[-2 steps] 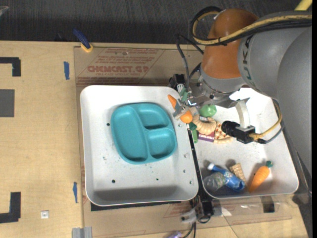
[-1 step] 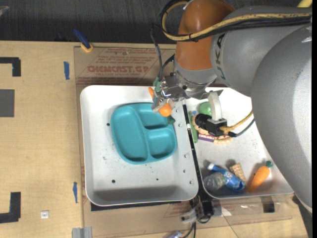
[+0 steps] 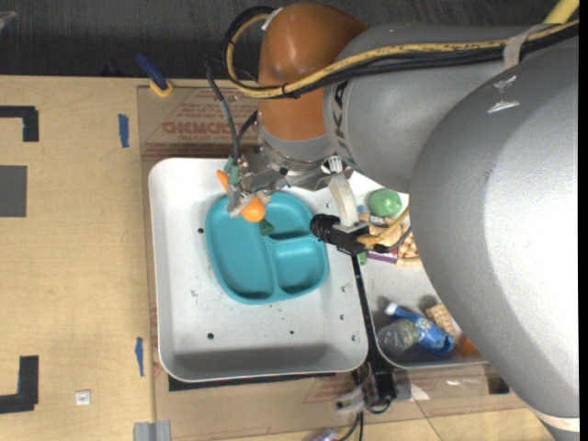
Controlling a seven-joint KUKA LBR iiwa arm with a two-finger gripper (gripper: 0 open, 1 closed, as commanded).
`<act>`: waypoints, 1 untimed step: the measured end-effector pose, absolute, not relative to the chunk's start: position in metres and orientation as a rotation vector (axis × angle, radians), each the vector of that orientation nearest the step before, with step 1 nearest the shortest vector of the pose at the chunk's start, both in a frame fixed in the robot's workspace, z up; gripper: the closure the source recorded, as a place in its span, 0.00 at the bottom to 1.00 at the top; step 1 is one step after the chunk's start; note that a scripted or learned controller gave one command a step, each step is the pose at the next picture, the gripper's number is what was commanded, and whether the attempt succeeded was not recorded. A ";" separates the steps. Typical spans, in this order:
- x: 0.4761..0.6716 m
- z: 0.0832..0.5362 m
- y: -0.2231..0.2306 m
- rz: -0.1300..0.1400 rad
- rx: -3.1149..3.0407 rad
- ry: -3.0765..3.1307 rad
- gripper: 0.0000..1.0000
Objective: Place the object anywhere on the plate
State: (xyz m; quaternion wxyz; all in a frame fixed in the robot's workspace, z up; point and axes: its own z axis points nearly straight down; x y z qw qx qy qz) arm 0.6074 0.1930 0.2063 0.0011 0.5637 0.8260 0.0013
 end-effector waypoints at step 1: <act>0.573 0.319 0.195 0.013 1.503 2.748 1.00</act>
